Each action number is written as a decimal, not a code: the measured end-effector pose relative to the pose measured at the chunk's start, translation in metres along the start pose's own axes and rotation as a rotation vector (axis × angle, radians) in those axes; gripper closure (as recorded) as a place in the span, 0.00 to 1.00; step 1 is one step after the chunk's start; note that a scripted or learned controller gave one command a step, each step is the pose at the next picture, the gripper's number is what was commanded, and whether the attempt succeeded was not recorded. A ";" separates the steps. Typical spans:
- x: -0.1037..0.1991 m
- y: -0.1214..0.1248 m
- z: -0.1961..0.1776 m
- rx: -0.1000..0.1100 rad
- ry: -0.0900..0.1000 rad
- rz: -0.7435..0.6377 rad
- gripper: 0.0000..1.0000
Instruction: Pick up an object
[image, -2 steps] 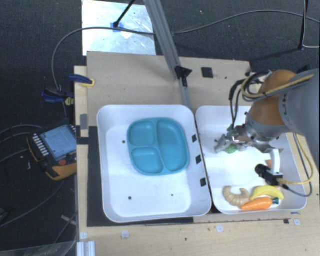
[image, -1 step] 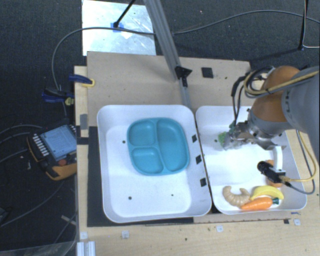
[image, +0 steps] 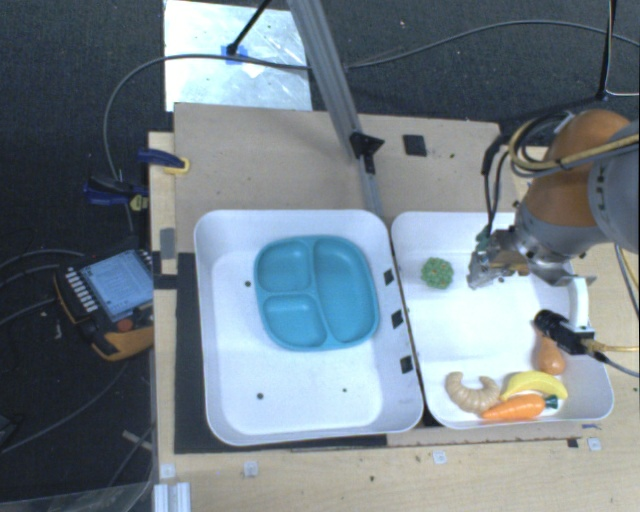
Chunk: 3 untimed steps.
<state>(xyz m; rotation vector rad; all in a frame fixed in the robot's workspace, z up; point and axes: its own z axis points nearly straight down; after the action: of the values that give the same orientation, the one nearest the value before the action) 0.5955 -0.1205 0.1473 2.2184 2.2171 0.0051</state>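
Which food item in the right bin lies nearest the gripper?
The green ball, alone just left of the gripper; the banana, carrot and others cluster at the near edge.

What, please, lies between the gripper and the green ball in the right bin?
Nothing: the camera view shows bare white bin floor between gripper and green ball.

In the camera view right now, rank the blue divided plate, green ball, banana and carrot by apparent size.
1. blue divided plate, by far
2. carrot and banana, too alike to rank
3. green ball
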 end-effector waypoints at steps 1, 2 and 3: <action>0.002 0.005 -0.045 -0.001 0.000 -0.005 1.00; -0.001 0.000 -0.106 -0.002 0.000 -0.005 1.00; 0.052 -0.008 -0.092 0.005 0.003 -0.010 1.00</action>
<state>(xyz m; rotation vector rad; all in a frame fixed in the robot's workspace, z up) 0.5867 -0.0684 0.2393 2.2113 2.2321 0.0030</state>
